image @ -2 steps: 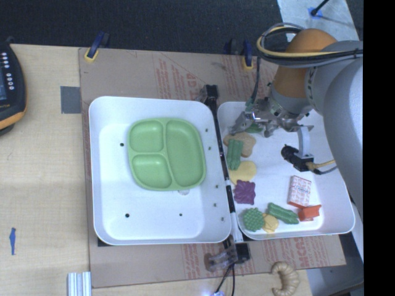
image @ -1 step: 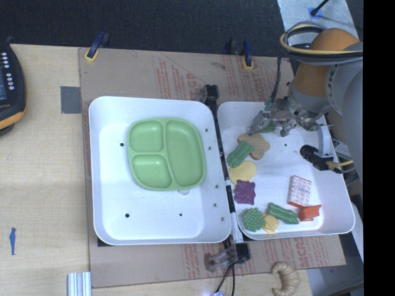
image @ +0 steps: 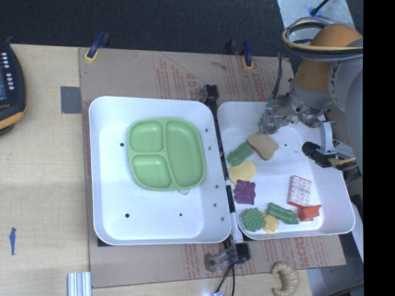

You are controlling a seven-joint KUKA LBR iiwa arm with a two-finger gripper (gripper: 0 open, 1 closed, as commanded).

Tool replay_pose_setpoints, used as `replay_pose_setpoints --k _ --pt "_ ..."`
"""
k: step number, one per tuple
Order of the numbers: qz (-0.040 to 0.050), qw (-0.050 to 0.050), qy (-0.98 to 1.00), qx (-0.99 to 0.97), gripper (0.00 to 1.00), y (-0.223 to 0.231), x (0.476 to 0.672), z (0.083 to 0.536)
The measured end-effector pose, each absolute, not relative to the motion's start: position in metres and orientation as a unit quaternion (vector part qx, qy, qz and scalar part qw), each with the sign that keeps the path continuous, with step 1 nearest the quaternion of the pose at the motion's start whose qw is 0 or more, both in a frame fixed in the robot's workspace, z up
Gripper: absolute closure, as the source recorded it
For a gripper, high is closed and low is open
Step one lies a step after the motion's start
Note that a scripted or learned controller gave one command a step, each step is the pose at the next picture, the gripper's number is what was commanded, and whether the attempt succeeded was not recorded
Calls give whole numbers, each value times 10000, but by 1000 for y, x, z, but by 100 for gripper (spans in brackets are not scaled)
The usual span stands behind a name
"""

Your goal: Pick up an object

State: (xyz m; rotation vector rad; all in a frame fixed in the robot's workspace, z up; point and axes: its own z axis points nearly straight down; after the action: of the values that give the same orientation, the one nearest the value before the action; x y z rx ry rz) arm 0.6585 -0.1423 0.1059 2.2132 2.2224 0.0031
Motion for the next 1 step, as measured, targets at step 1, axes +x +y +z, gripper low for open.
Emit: replay_pose_setpoints --k 1 --pt "-30 -27 7070 7072 100 -162 571 138"
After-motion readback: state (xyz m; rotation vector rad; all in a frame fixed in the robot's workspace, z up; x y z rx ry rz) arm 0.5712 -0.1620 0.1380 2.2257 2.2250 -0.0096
